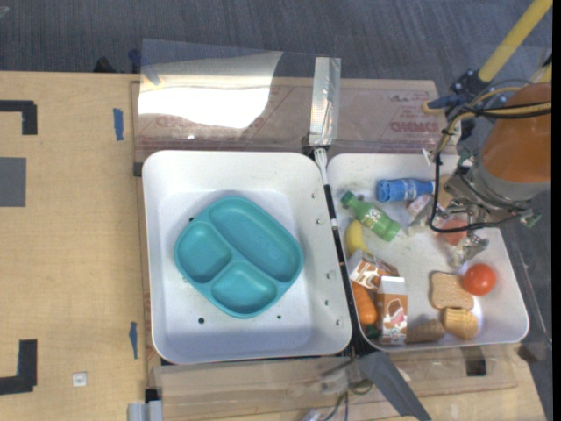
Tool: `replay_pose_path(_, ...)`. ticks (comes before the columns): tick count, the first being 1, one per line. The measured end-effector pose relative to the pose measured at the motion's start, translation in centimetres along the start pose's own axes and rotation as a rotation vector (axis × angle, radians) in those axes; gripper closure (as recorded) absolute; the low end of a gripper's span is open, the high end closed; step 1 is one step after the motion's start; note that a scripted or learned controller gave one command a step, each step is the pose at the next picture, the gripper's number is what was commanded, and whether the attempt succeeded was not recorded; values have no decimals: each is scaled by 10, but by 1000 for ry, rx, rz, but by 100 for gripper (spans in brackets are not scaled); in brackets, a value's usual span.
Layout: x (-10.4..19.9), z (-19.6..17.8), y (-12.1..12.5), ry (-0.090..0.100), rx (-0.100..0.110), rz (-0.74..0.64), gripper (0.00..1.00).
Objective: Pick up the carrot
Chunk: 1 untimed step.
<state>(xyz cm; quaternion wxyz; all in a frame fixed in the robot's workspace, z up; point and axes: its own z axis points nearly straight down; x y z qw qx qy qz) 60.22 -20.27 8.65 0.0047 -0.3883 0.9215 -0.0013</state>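
The carrot [365, 305] lies untouched in the right bin [513, 323], just left of the juice carton [394, 309], while the gripper [465, 235] hovers well up-right of that carton; its opening cannot be told, so the whole pick remains

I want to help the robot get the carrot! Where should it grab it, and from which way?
The carrot lies along the right bin's left wall, with a carton tight on its other side. Probably best to come straight down from above and pinch its upper, freer end. Squeezing across the middle looks hard, since wall and carton leave little room for fingers.
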Motion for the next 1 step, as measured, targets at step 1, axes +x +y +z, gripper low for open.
replay_pose_path(1,-19,1,-27,1,-4,86,0)
